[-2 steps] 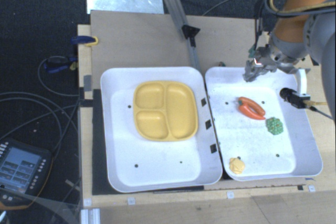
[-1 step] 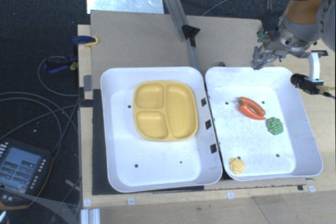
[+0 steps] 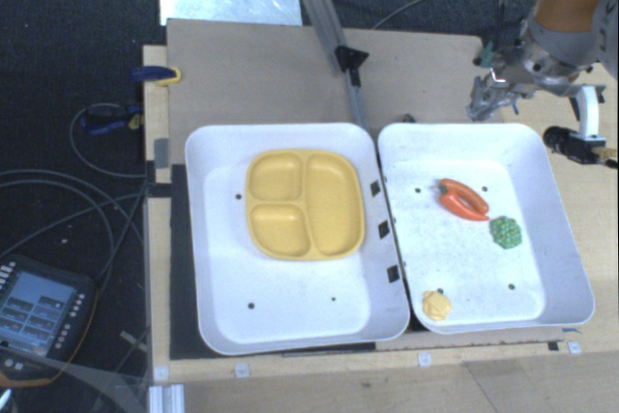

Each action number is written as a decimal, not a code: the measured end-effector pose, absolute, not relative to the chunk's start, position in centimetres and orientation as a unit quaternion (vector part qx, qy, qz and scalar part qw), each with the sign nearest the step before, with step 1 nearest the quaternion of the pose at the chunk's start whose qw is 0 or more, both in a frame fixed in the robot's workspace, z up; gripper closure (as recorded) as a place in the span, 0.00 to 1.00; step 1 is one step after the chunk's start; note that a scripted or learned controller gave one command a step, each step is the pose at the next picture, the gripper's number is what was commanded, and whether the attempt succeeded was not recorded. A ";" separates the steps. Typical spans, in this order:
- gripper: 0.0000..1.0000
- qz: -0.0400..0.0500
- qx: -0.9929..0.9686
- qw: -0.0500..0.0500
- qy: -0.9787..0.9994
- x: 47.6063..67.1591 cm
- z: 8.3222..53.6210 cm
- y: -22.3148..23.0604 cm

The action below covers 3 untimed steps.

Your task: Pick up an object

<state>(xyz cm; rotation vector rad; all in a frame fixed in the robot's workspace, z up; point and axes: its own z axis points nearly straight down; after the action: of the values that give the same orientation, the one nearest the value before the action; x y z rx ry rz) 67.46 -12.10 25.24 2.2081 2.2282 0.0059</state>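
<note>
The pincer [image 3: 488, 102], its opening unclear, hangs above the right bin's [image 3: 556, 174] far rim, well apart from the red pepper [image 3: 463, 199].

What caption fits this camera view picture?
Gripper above right bin's back edge; red pepper, broccoli, yellow toy inside.

I take the right bin [image 3: 542, 160] as my mark. The left bin [image 3: 218, 305] lies just beside it on its left, their rims touching. In the left bin sits a divided tray [image 3: 305, 205]. In the right bin, a pepper [image 3: 463, 199] lies near the middle, a broccoli piece [image 3: 505, 231] just right and nearer of it, and a small lumpy piece [image 3: 436, 306] at the near left corner. My gripper [image 3: 488, 97] hangs just behind the right bin's far rim.
</note>
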 end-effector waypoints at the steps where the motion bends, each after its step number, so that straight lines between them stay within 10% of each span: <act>1: 1.00 0.000 0.704 -0.001 0.711 64.8 23.9 -7.4; 3: 1.00 0.000 0.703 -0.002 0.711 58.7 22.4 1.7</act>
<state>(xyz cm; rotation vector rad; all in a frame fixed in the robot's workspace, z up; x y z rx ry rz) 58.73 1.66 22.36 2.2118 2.2358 0.0004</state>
